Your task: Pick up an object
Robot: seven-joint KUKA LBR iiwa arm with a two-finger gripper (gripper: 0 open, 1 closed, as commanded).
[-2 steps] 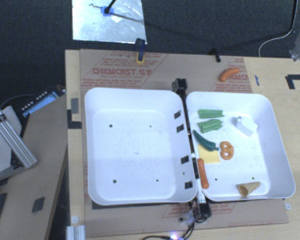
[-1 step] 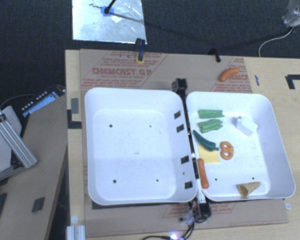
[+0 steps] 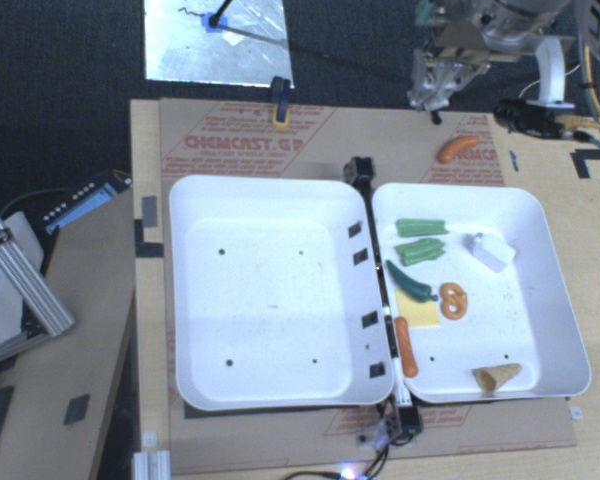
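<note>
Now up at one o'clock of the view, over the far edge of the desk [image 3: 310, 138]: the hand [image 3: 435, 90], well apart from both bins, nothing seen in it. Wide or narrow, cannot tell from this angle. At about five o'clock from the hand, outside the bins on the desk, an orange sausage [image 3: 458, 149].

Inside the right bin [image 3: 540, 298], toward its eleven o'clock corner, two green pieces: a green bean pod [image 3: 421, 227] and, just at six o'clock of it, a second green pod [image 3: 420, 252]. Further at six o'clock, a dark green pepper [image 3: 410, 281] touching a yellow square [image 3: 418, 310]. Just at three o'clock of the square, a pretzel [image 3: 452, 300]. At the bin's one o'clock side, a white block [image 3: 490, 252]. Along the nine o'clock wall, low, a red sausage [image 3: 406, 348]. Near five o'clock, a cone [image 3: 498, 375].

At nine o'clock of all this, the left bin [image 3: 270, 298].
</note>
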